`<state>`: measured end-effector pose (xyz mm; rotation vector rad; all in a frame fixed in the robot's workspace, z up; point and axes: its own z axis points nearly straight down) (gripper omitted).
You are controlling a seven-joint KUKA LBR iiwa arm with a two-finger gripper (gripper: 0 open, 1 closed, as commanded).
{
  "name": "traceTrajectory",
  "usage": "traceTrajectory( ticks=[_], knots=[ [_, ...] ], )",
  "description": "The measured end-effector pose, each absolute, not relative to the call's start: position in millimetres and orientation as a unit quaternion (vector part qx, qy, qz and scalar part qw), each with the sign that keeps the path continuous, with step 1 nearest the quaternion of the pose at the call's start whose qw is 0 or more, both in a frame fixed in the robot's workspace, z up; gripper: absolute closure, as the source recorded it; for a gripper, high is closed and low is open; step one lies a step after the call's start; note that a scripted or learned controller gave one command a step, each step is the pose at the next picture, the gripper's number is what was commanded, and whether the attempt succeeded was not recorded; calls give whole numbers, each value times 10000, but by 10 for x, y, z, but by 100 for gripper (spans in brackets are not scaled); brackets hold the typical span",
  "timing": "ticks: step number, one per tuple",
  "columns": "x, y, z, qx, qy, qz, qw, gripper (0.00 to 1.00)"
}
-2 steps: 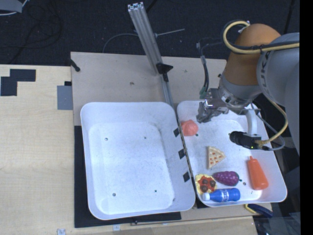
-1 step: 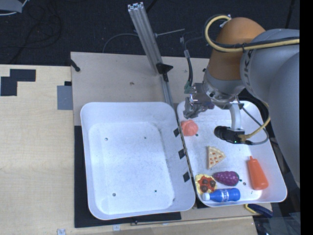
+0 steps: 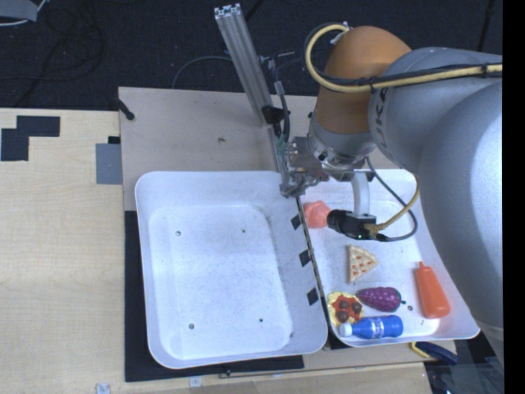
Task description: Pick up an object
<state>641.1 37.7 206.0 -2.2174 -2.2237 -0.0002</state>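
Approach step under way, judged from position: hand [image 3: 297, 180] sits low at the right bin's [image 3: 459, 331] upper left corner, just beside a pink object [image 3: 317, 213] (likely target). Grip state cannot be told. Next: centre over it, descend.

A single fixed camera sits above the tabletop [image 3: 49, 220] and looks down at a slant. It stands far enough back to take in both white bins, the left bin [image 3: 217, 273] and the right bin [image 3: 410, 220], side by side. The arm [image 3: 443, 138] enters from the frame's right and looms large there.
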Motion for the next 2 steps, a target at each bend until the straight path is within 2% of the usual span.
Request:
traceTrajectory(
  ticks=[1, 2],
  knots=[
    [6565, 877, 2253, -7061, -7081, -5, -4, 100],
    [6560, 867, 2245, -7065, -7077, 4, 1, 0]
  ],
)
